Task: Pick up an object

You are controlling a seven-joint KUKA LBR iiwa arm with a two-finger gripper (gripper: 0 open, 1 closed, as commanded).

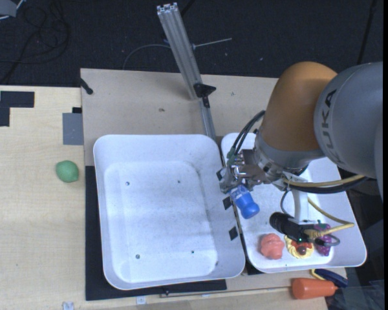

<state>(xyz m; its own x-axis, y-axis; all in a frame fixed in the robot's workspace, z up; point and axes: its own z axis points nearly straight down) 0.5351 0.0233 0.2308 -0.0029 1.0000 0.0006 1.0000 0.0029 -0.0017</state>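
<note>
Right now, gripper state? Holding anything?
gripper: cannot be told. It hangs over the left side of the right bin, with a blue object close against it.

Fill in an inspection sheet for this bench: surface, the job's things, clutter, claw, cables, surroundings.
Surface: pale bench bearing a left bin and a right bin, side by side.
Job's things: blue piece, pink lump and a yellow and purple tangle, all in the right bin.
Clutter: green ball on the bench left of the bins; orange thing in front of the right bin.
Claw: the claw is at the right bin's left edge, just above the blue piece; grip cannot be judged.
Cables: black cables loop at the wrist.
Surroundings: metal rail slanting behind the bins; dark floor.
</note>
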